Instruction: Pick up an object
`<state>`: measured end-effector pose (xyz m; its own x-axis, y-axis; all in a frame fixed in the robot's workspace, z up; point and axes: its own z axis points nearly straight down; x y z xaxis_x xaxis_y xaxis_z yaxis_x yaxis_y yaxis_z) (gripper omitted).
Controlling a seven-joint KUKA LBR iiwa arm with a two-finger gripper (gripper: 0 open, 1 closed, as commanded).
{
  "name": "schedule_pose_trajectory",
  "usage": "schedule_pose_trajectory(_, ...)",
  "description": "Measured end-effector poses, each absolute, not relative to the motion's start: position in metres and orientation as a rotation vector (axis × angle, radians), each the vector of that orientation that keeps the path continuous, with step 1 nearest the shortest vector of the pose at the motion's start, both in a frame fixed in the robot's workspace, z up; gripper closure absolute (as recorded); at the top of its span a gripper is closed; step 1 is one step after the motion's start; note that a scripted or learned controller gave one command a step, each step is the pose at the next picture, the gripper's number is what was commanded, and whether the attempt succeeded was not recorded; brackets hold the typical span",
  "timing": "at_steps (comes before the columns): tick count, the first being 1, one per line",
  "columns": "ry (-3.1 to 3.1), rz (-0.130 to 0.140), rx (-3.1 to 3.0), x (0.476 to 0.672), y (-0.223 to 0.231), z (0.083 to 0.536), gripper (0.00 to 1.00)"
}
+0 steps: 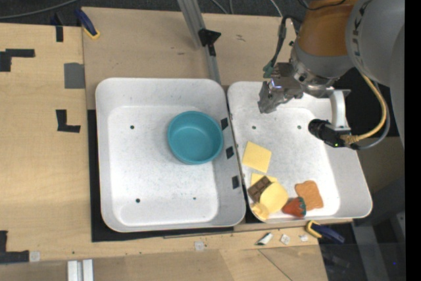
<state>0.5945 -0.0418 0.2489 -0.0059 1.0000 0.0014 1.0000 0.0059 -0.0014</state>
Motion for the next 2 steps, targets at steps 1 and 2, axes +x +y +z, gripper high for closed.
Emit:
schedule_pose_trajectory(1, -2.226, 0.003, -2.212, 0.575, 0.013, 0.233, 1.00)
schedule_pose_trajectory(2, -2.226, 0.002, -2.212, 0.553, 0.057, 0.240, 1.00)
